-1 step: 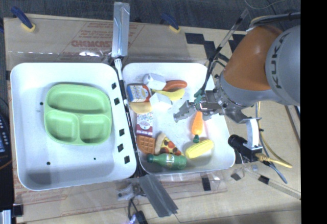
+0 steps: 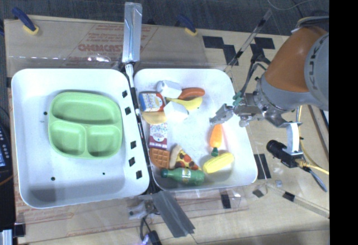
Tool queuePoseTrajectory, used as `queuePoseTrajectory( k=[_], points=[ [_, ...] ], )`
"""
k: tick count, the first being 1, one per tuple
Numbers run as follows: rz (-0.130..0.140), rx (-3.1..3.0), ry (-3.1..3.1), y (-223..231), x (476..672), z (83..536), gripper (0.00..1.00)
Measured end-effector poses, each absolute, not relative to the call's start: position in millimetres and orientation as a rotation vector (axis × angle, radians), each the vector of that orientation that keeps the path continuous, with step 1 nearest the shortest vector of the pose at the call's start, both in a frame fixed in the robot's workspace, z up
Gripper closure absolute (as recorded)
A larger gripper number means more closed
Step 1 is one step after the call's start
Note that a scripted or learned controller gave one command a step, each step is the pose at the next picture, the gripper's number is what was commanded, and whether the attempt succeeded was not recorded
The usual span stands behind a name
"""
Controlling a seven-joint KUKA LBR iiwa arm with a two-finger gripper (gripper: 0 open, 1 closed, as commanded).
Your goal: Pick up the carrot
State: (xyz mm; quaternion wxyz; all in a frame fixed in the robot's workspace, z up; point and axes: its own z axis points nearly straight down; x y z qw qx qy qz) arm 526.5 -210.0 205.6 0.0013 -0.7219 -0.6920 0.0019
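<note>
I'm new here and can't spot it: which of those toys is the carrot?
Look in the right-hand bin, near its right wall, just under the pincer. The carrot is the small orange cone standing upright in the picture, above the yellow corn cob; nothing nearby is plain orange.

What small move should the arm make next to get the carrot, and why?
Probably a short descent, slightly toward the view's lower left. The gripper hovers just above the upper end of the carrot, which lies free in the right bin with nothing between the fingers. The corn sits close below it, so the approach should stay on the carrot's body.
</note>
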Motion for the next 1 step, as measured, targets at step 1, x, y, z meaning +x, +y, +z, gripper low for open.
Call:
queuePoseTrajectory(
  k=[1],
  points=[
    [0.004, -2.266, -2.173, -209.5, 526.8, 205.7, 0.0]
  ],
)
